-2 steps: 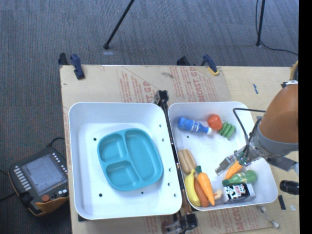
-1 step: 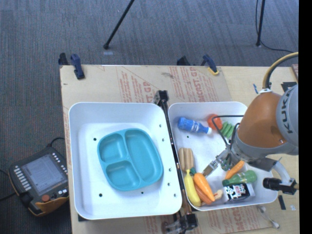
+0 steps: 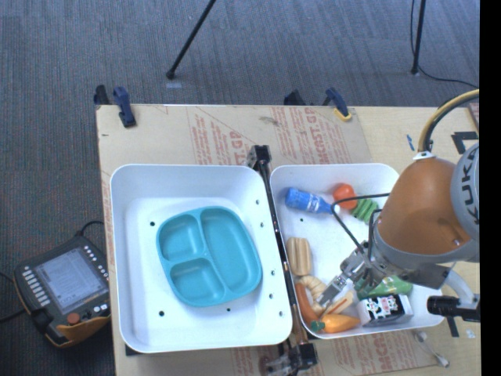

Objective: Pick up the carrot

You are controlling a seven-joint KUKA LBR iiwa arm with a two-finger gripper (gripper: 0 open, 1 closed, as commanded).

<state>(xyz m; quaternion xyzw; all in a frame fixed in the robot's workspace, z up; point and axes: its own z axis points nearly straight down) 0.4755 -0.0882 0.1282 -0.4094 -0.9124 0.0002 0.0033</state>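
While poised just above the carrot (image 3: 338, 323), the hand (image 3: 338, 290) hangs slightly open; it grips nothing.

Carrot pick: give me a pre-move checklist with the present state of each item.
1. Carrot located, lying at the near edge of the right bin: ok.
2. Gripper over the right bin, just above the carrot in the view: ok.
3. Carrot between the fingers: not ok, it lies apart from them.
4. Room around the carrot: not ok, a bread piece and a small black-and-white carton crowd it.
5. Blue divided plate in the left bin, out of the way: ok.
6. Gripper height above the carrot: cannot tell.
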